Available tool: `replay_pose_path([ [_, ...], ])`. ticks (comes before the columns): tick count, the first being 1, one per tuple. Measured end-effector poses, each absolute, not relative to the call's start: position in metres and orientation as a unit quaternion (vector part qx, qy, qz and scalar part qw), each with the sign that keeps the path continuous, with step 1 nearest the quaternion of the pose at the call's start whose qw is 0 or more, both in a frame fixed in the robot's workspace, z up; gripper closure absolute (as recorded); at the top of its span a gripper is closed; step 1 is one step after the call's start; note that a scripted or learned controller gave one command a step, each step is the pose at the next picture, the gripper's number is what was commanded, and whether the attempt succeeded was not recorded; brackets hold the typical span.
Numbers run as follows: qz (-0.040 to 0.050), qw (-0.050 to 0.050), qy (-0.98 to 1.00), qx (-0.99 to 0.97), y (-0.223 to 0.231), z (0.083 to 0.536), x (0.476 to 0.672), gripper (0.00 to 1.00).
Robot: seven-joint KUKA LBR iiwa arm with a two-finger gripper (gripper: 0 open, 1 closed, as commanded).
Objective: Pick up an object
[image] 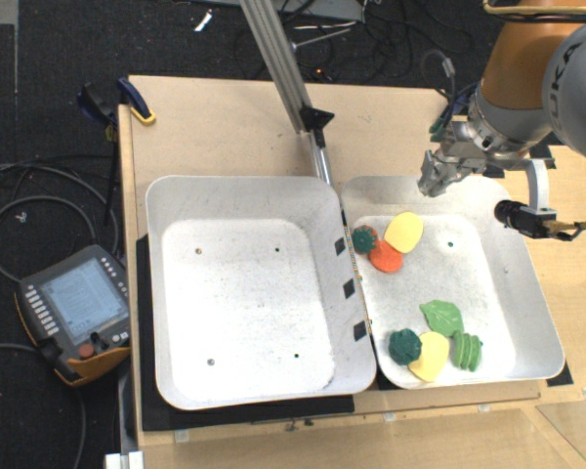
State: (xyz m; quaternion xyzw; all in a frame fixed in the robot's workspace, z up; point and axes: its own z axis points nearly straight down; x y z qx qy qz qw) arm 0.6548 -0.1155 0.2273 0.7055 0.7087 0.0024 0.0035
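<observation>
The right bin (pixel 513 291) holds several small toy foods. A yellow lemon-like piece (pixel 404 231) lies near its back left, touching an orange-red piece (pixel 387 258) and a small dark green piece (pixel 362 239). Near the front lie a light green leafy piece (pixel 441 316), a dark green broccoli-like piece (pixel 404 345), another yellow piece (pixel 431 355) and a ribbed green piece (pixel 467 351). My gripper (pixel 434 181) hangs above the back rim of the right bin, behind and to the right of the lemon-like piece. Nothing shows between its fingertips.
The left bin (pixel 176 213) stands beside the right one, their rims meeting at the middle. A slanted metal pole (pixel 283 66) runs from the top down to the bins' junction. A teach pendant (pixel 73 306) lies off the bench at left.
</observation>
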Motion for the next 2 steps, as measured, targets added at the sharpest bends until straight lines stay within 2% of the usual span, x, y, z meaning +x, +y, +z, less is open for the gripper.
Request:
replay_pose_path([
  [1,0.0025,0.004,0.709,0.706,-0.1139,0.2867,0.6653,1.0],
  [2,0.0005,0.001,0.708,0.706,-0.1134,0.2917,0.666,1.0],
])
